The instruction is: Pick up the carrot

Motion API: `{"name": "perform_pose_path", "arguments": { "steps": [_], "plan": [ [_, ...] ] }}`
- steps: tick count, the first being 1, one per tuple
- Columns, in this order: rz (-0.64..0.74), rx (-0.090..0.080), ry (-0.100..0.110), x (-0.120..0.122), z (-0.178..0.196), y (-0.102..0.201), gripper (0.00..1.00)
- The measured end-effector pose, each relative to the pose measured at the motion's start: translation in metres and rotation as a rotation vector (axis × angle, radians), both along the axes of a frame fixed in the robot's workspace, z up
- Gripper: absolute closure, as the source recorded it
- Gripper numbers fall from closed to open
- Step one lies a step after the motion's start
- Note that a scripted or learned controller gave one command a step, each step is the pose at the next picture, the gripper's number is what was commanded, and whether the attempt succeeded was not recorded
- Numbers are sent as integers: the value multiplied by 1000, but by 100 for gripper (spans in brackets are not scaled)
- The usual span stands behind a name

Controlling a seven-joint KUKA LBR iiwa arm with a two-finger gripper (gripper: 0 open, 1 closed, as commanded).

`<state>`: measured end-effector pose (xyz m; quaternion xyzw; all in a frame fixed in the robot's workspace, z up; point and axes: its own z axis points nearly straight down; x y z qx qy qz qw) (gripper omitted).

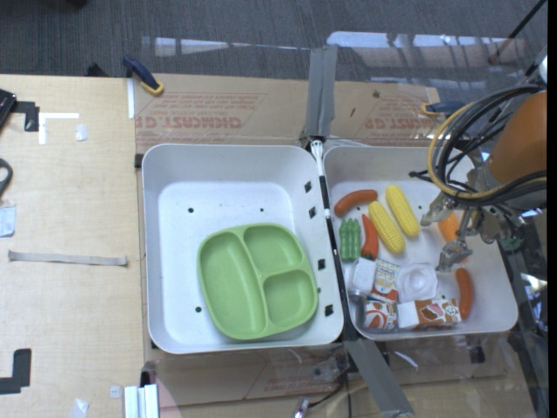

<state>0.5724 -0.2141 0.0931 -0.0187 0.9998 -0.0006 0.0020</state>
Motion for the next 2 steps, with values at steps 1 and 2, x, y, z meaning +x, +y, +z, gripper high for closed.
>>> {"name": "perform_pose_path", "arguments": {
  "steps": [1,2],
  "plan": [
    [1,-3,-6,2,11,0,100],
    [1,-3,-6,2,11,0,0]
  ]
}}
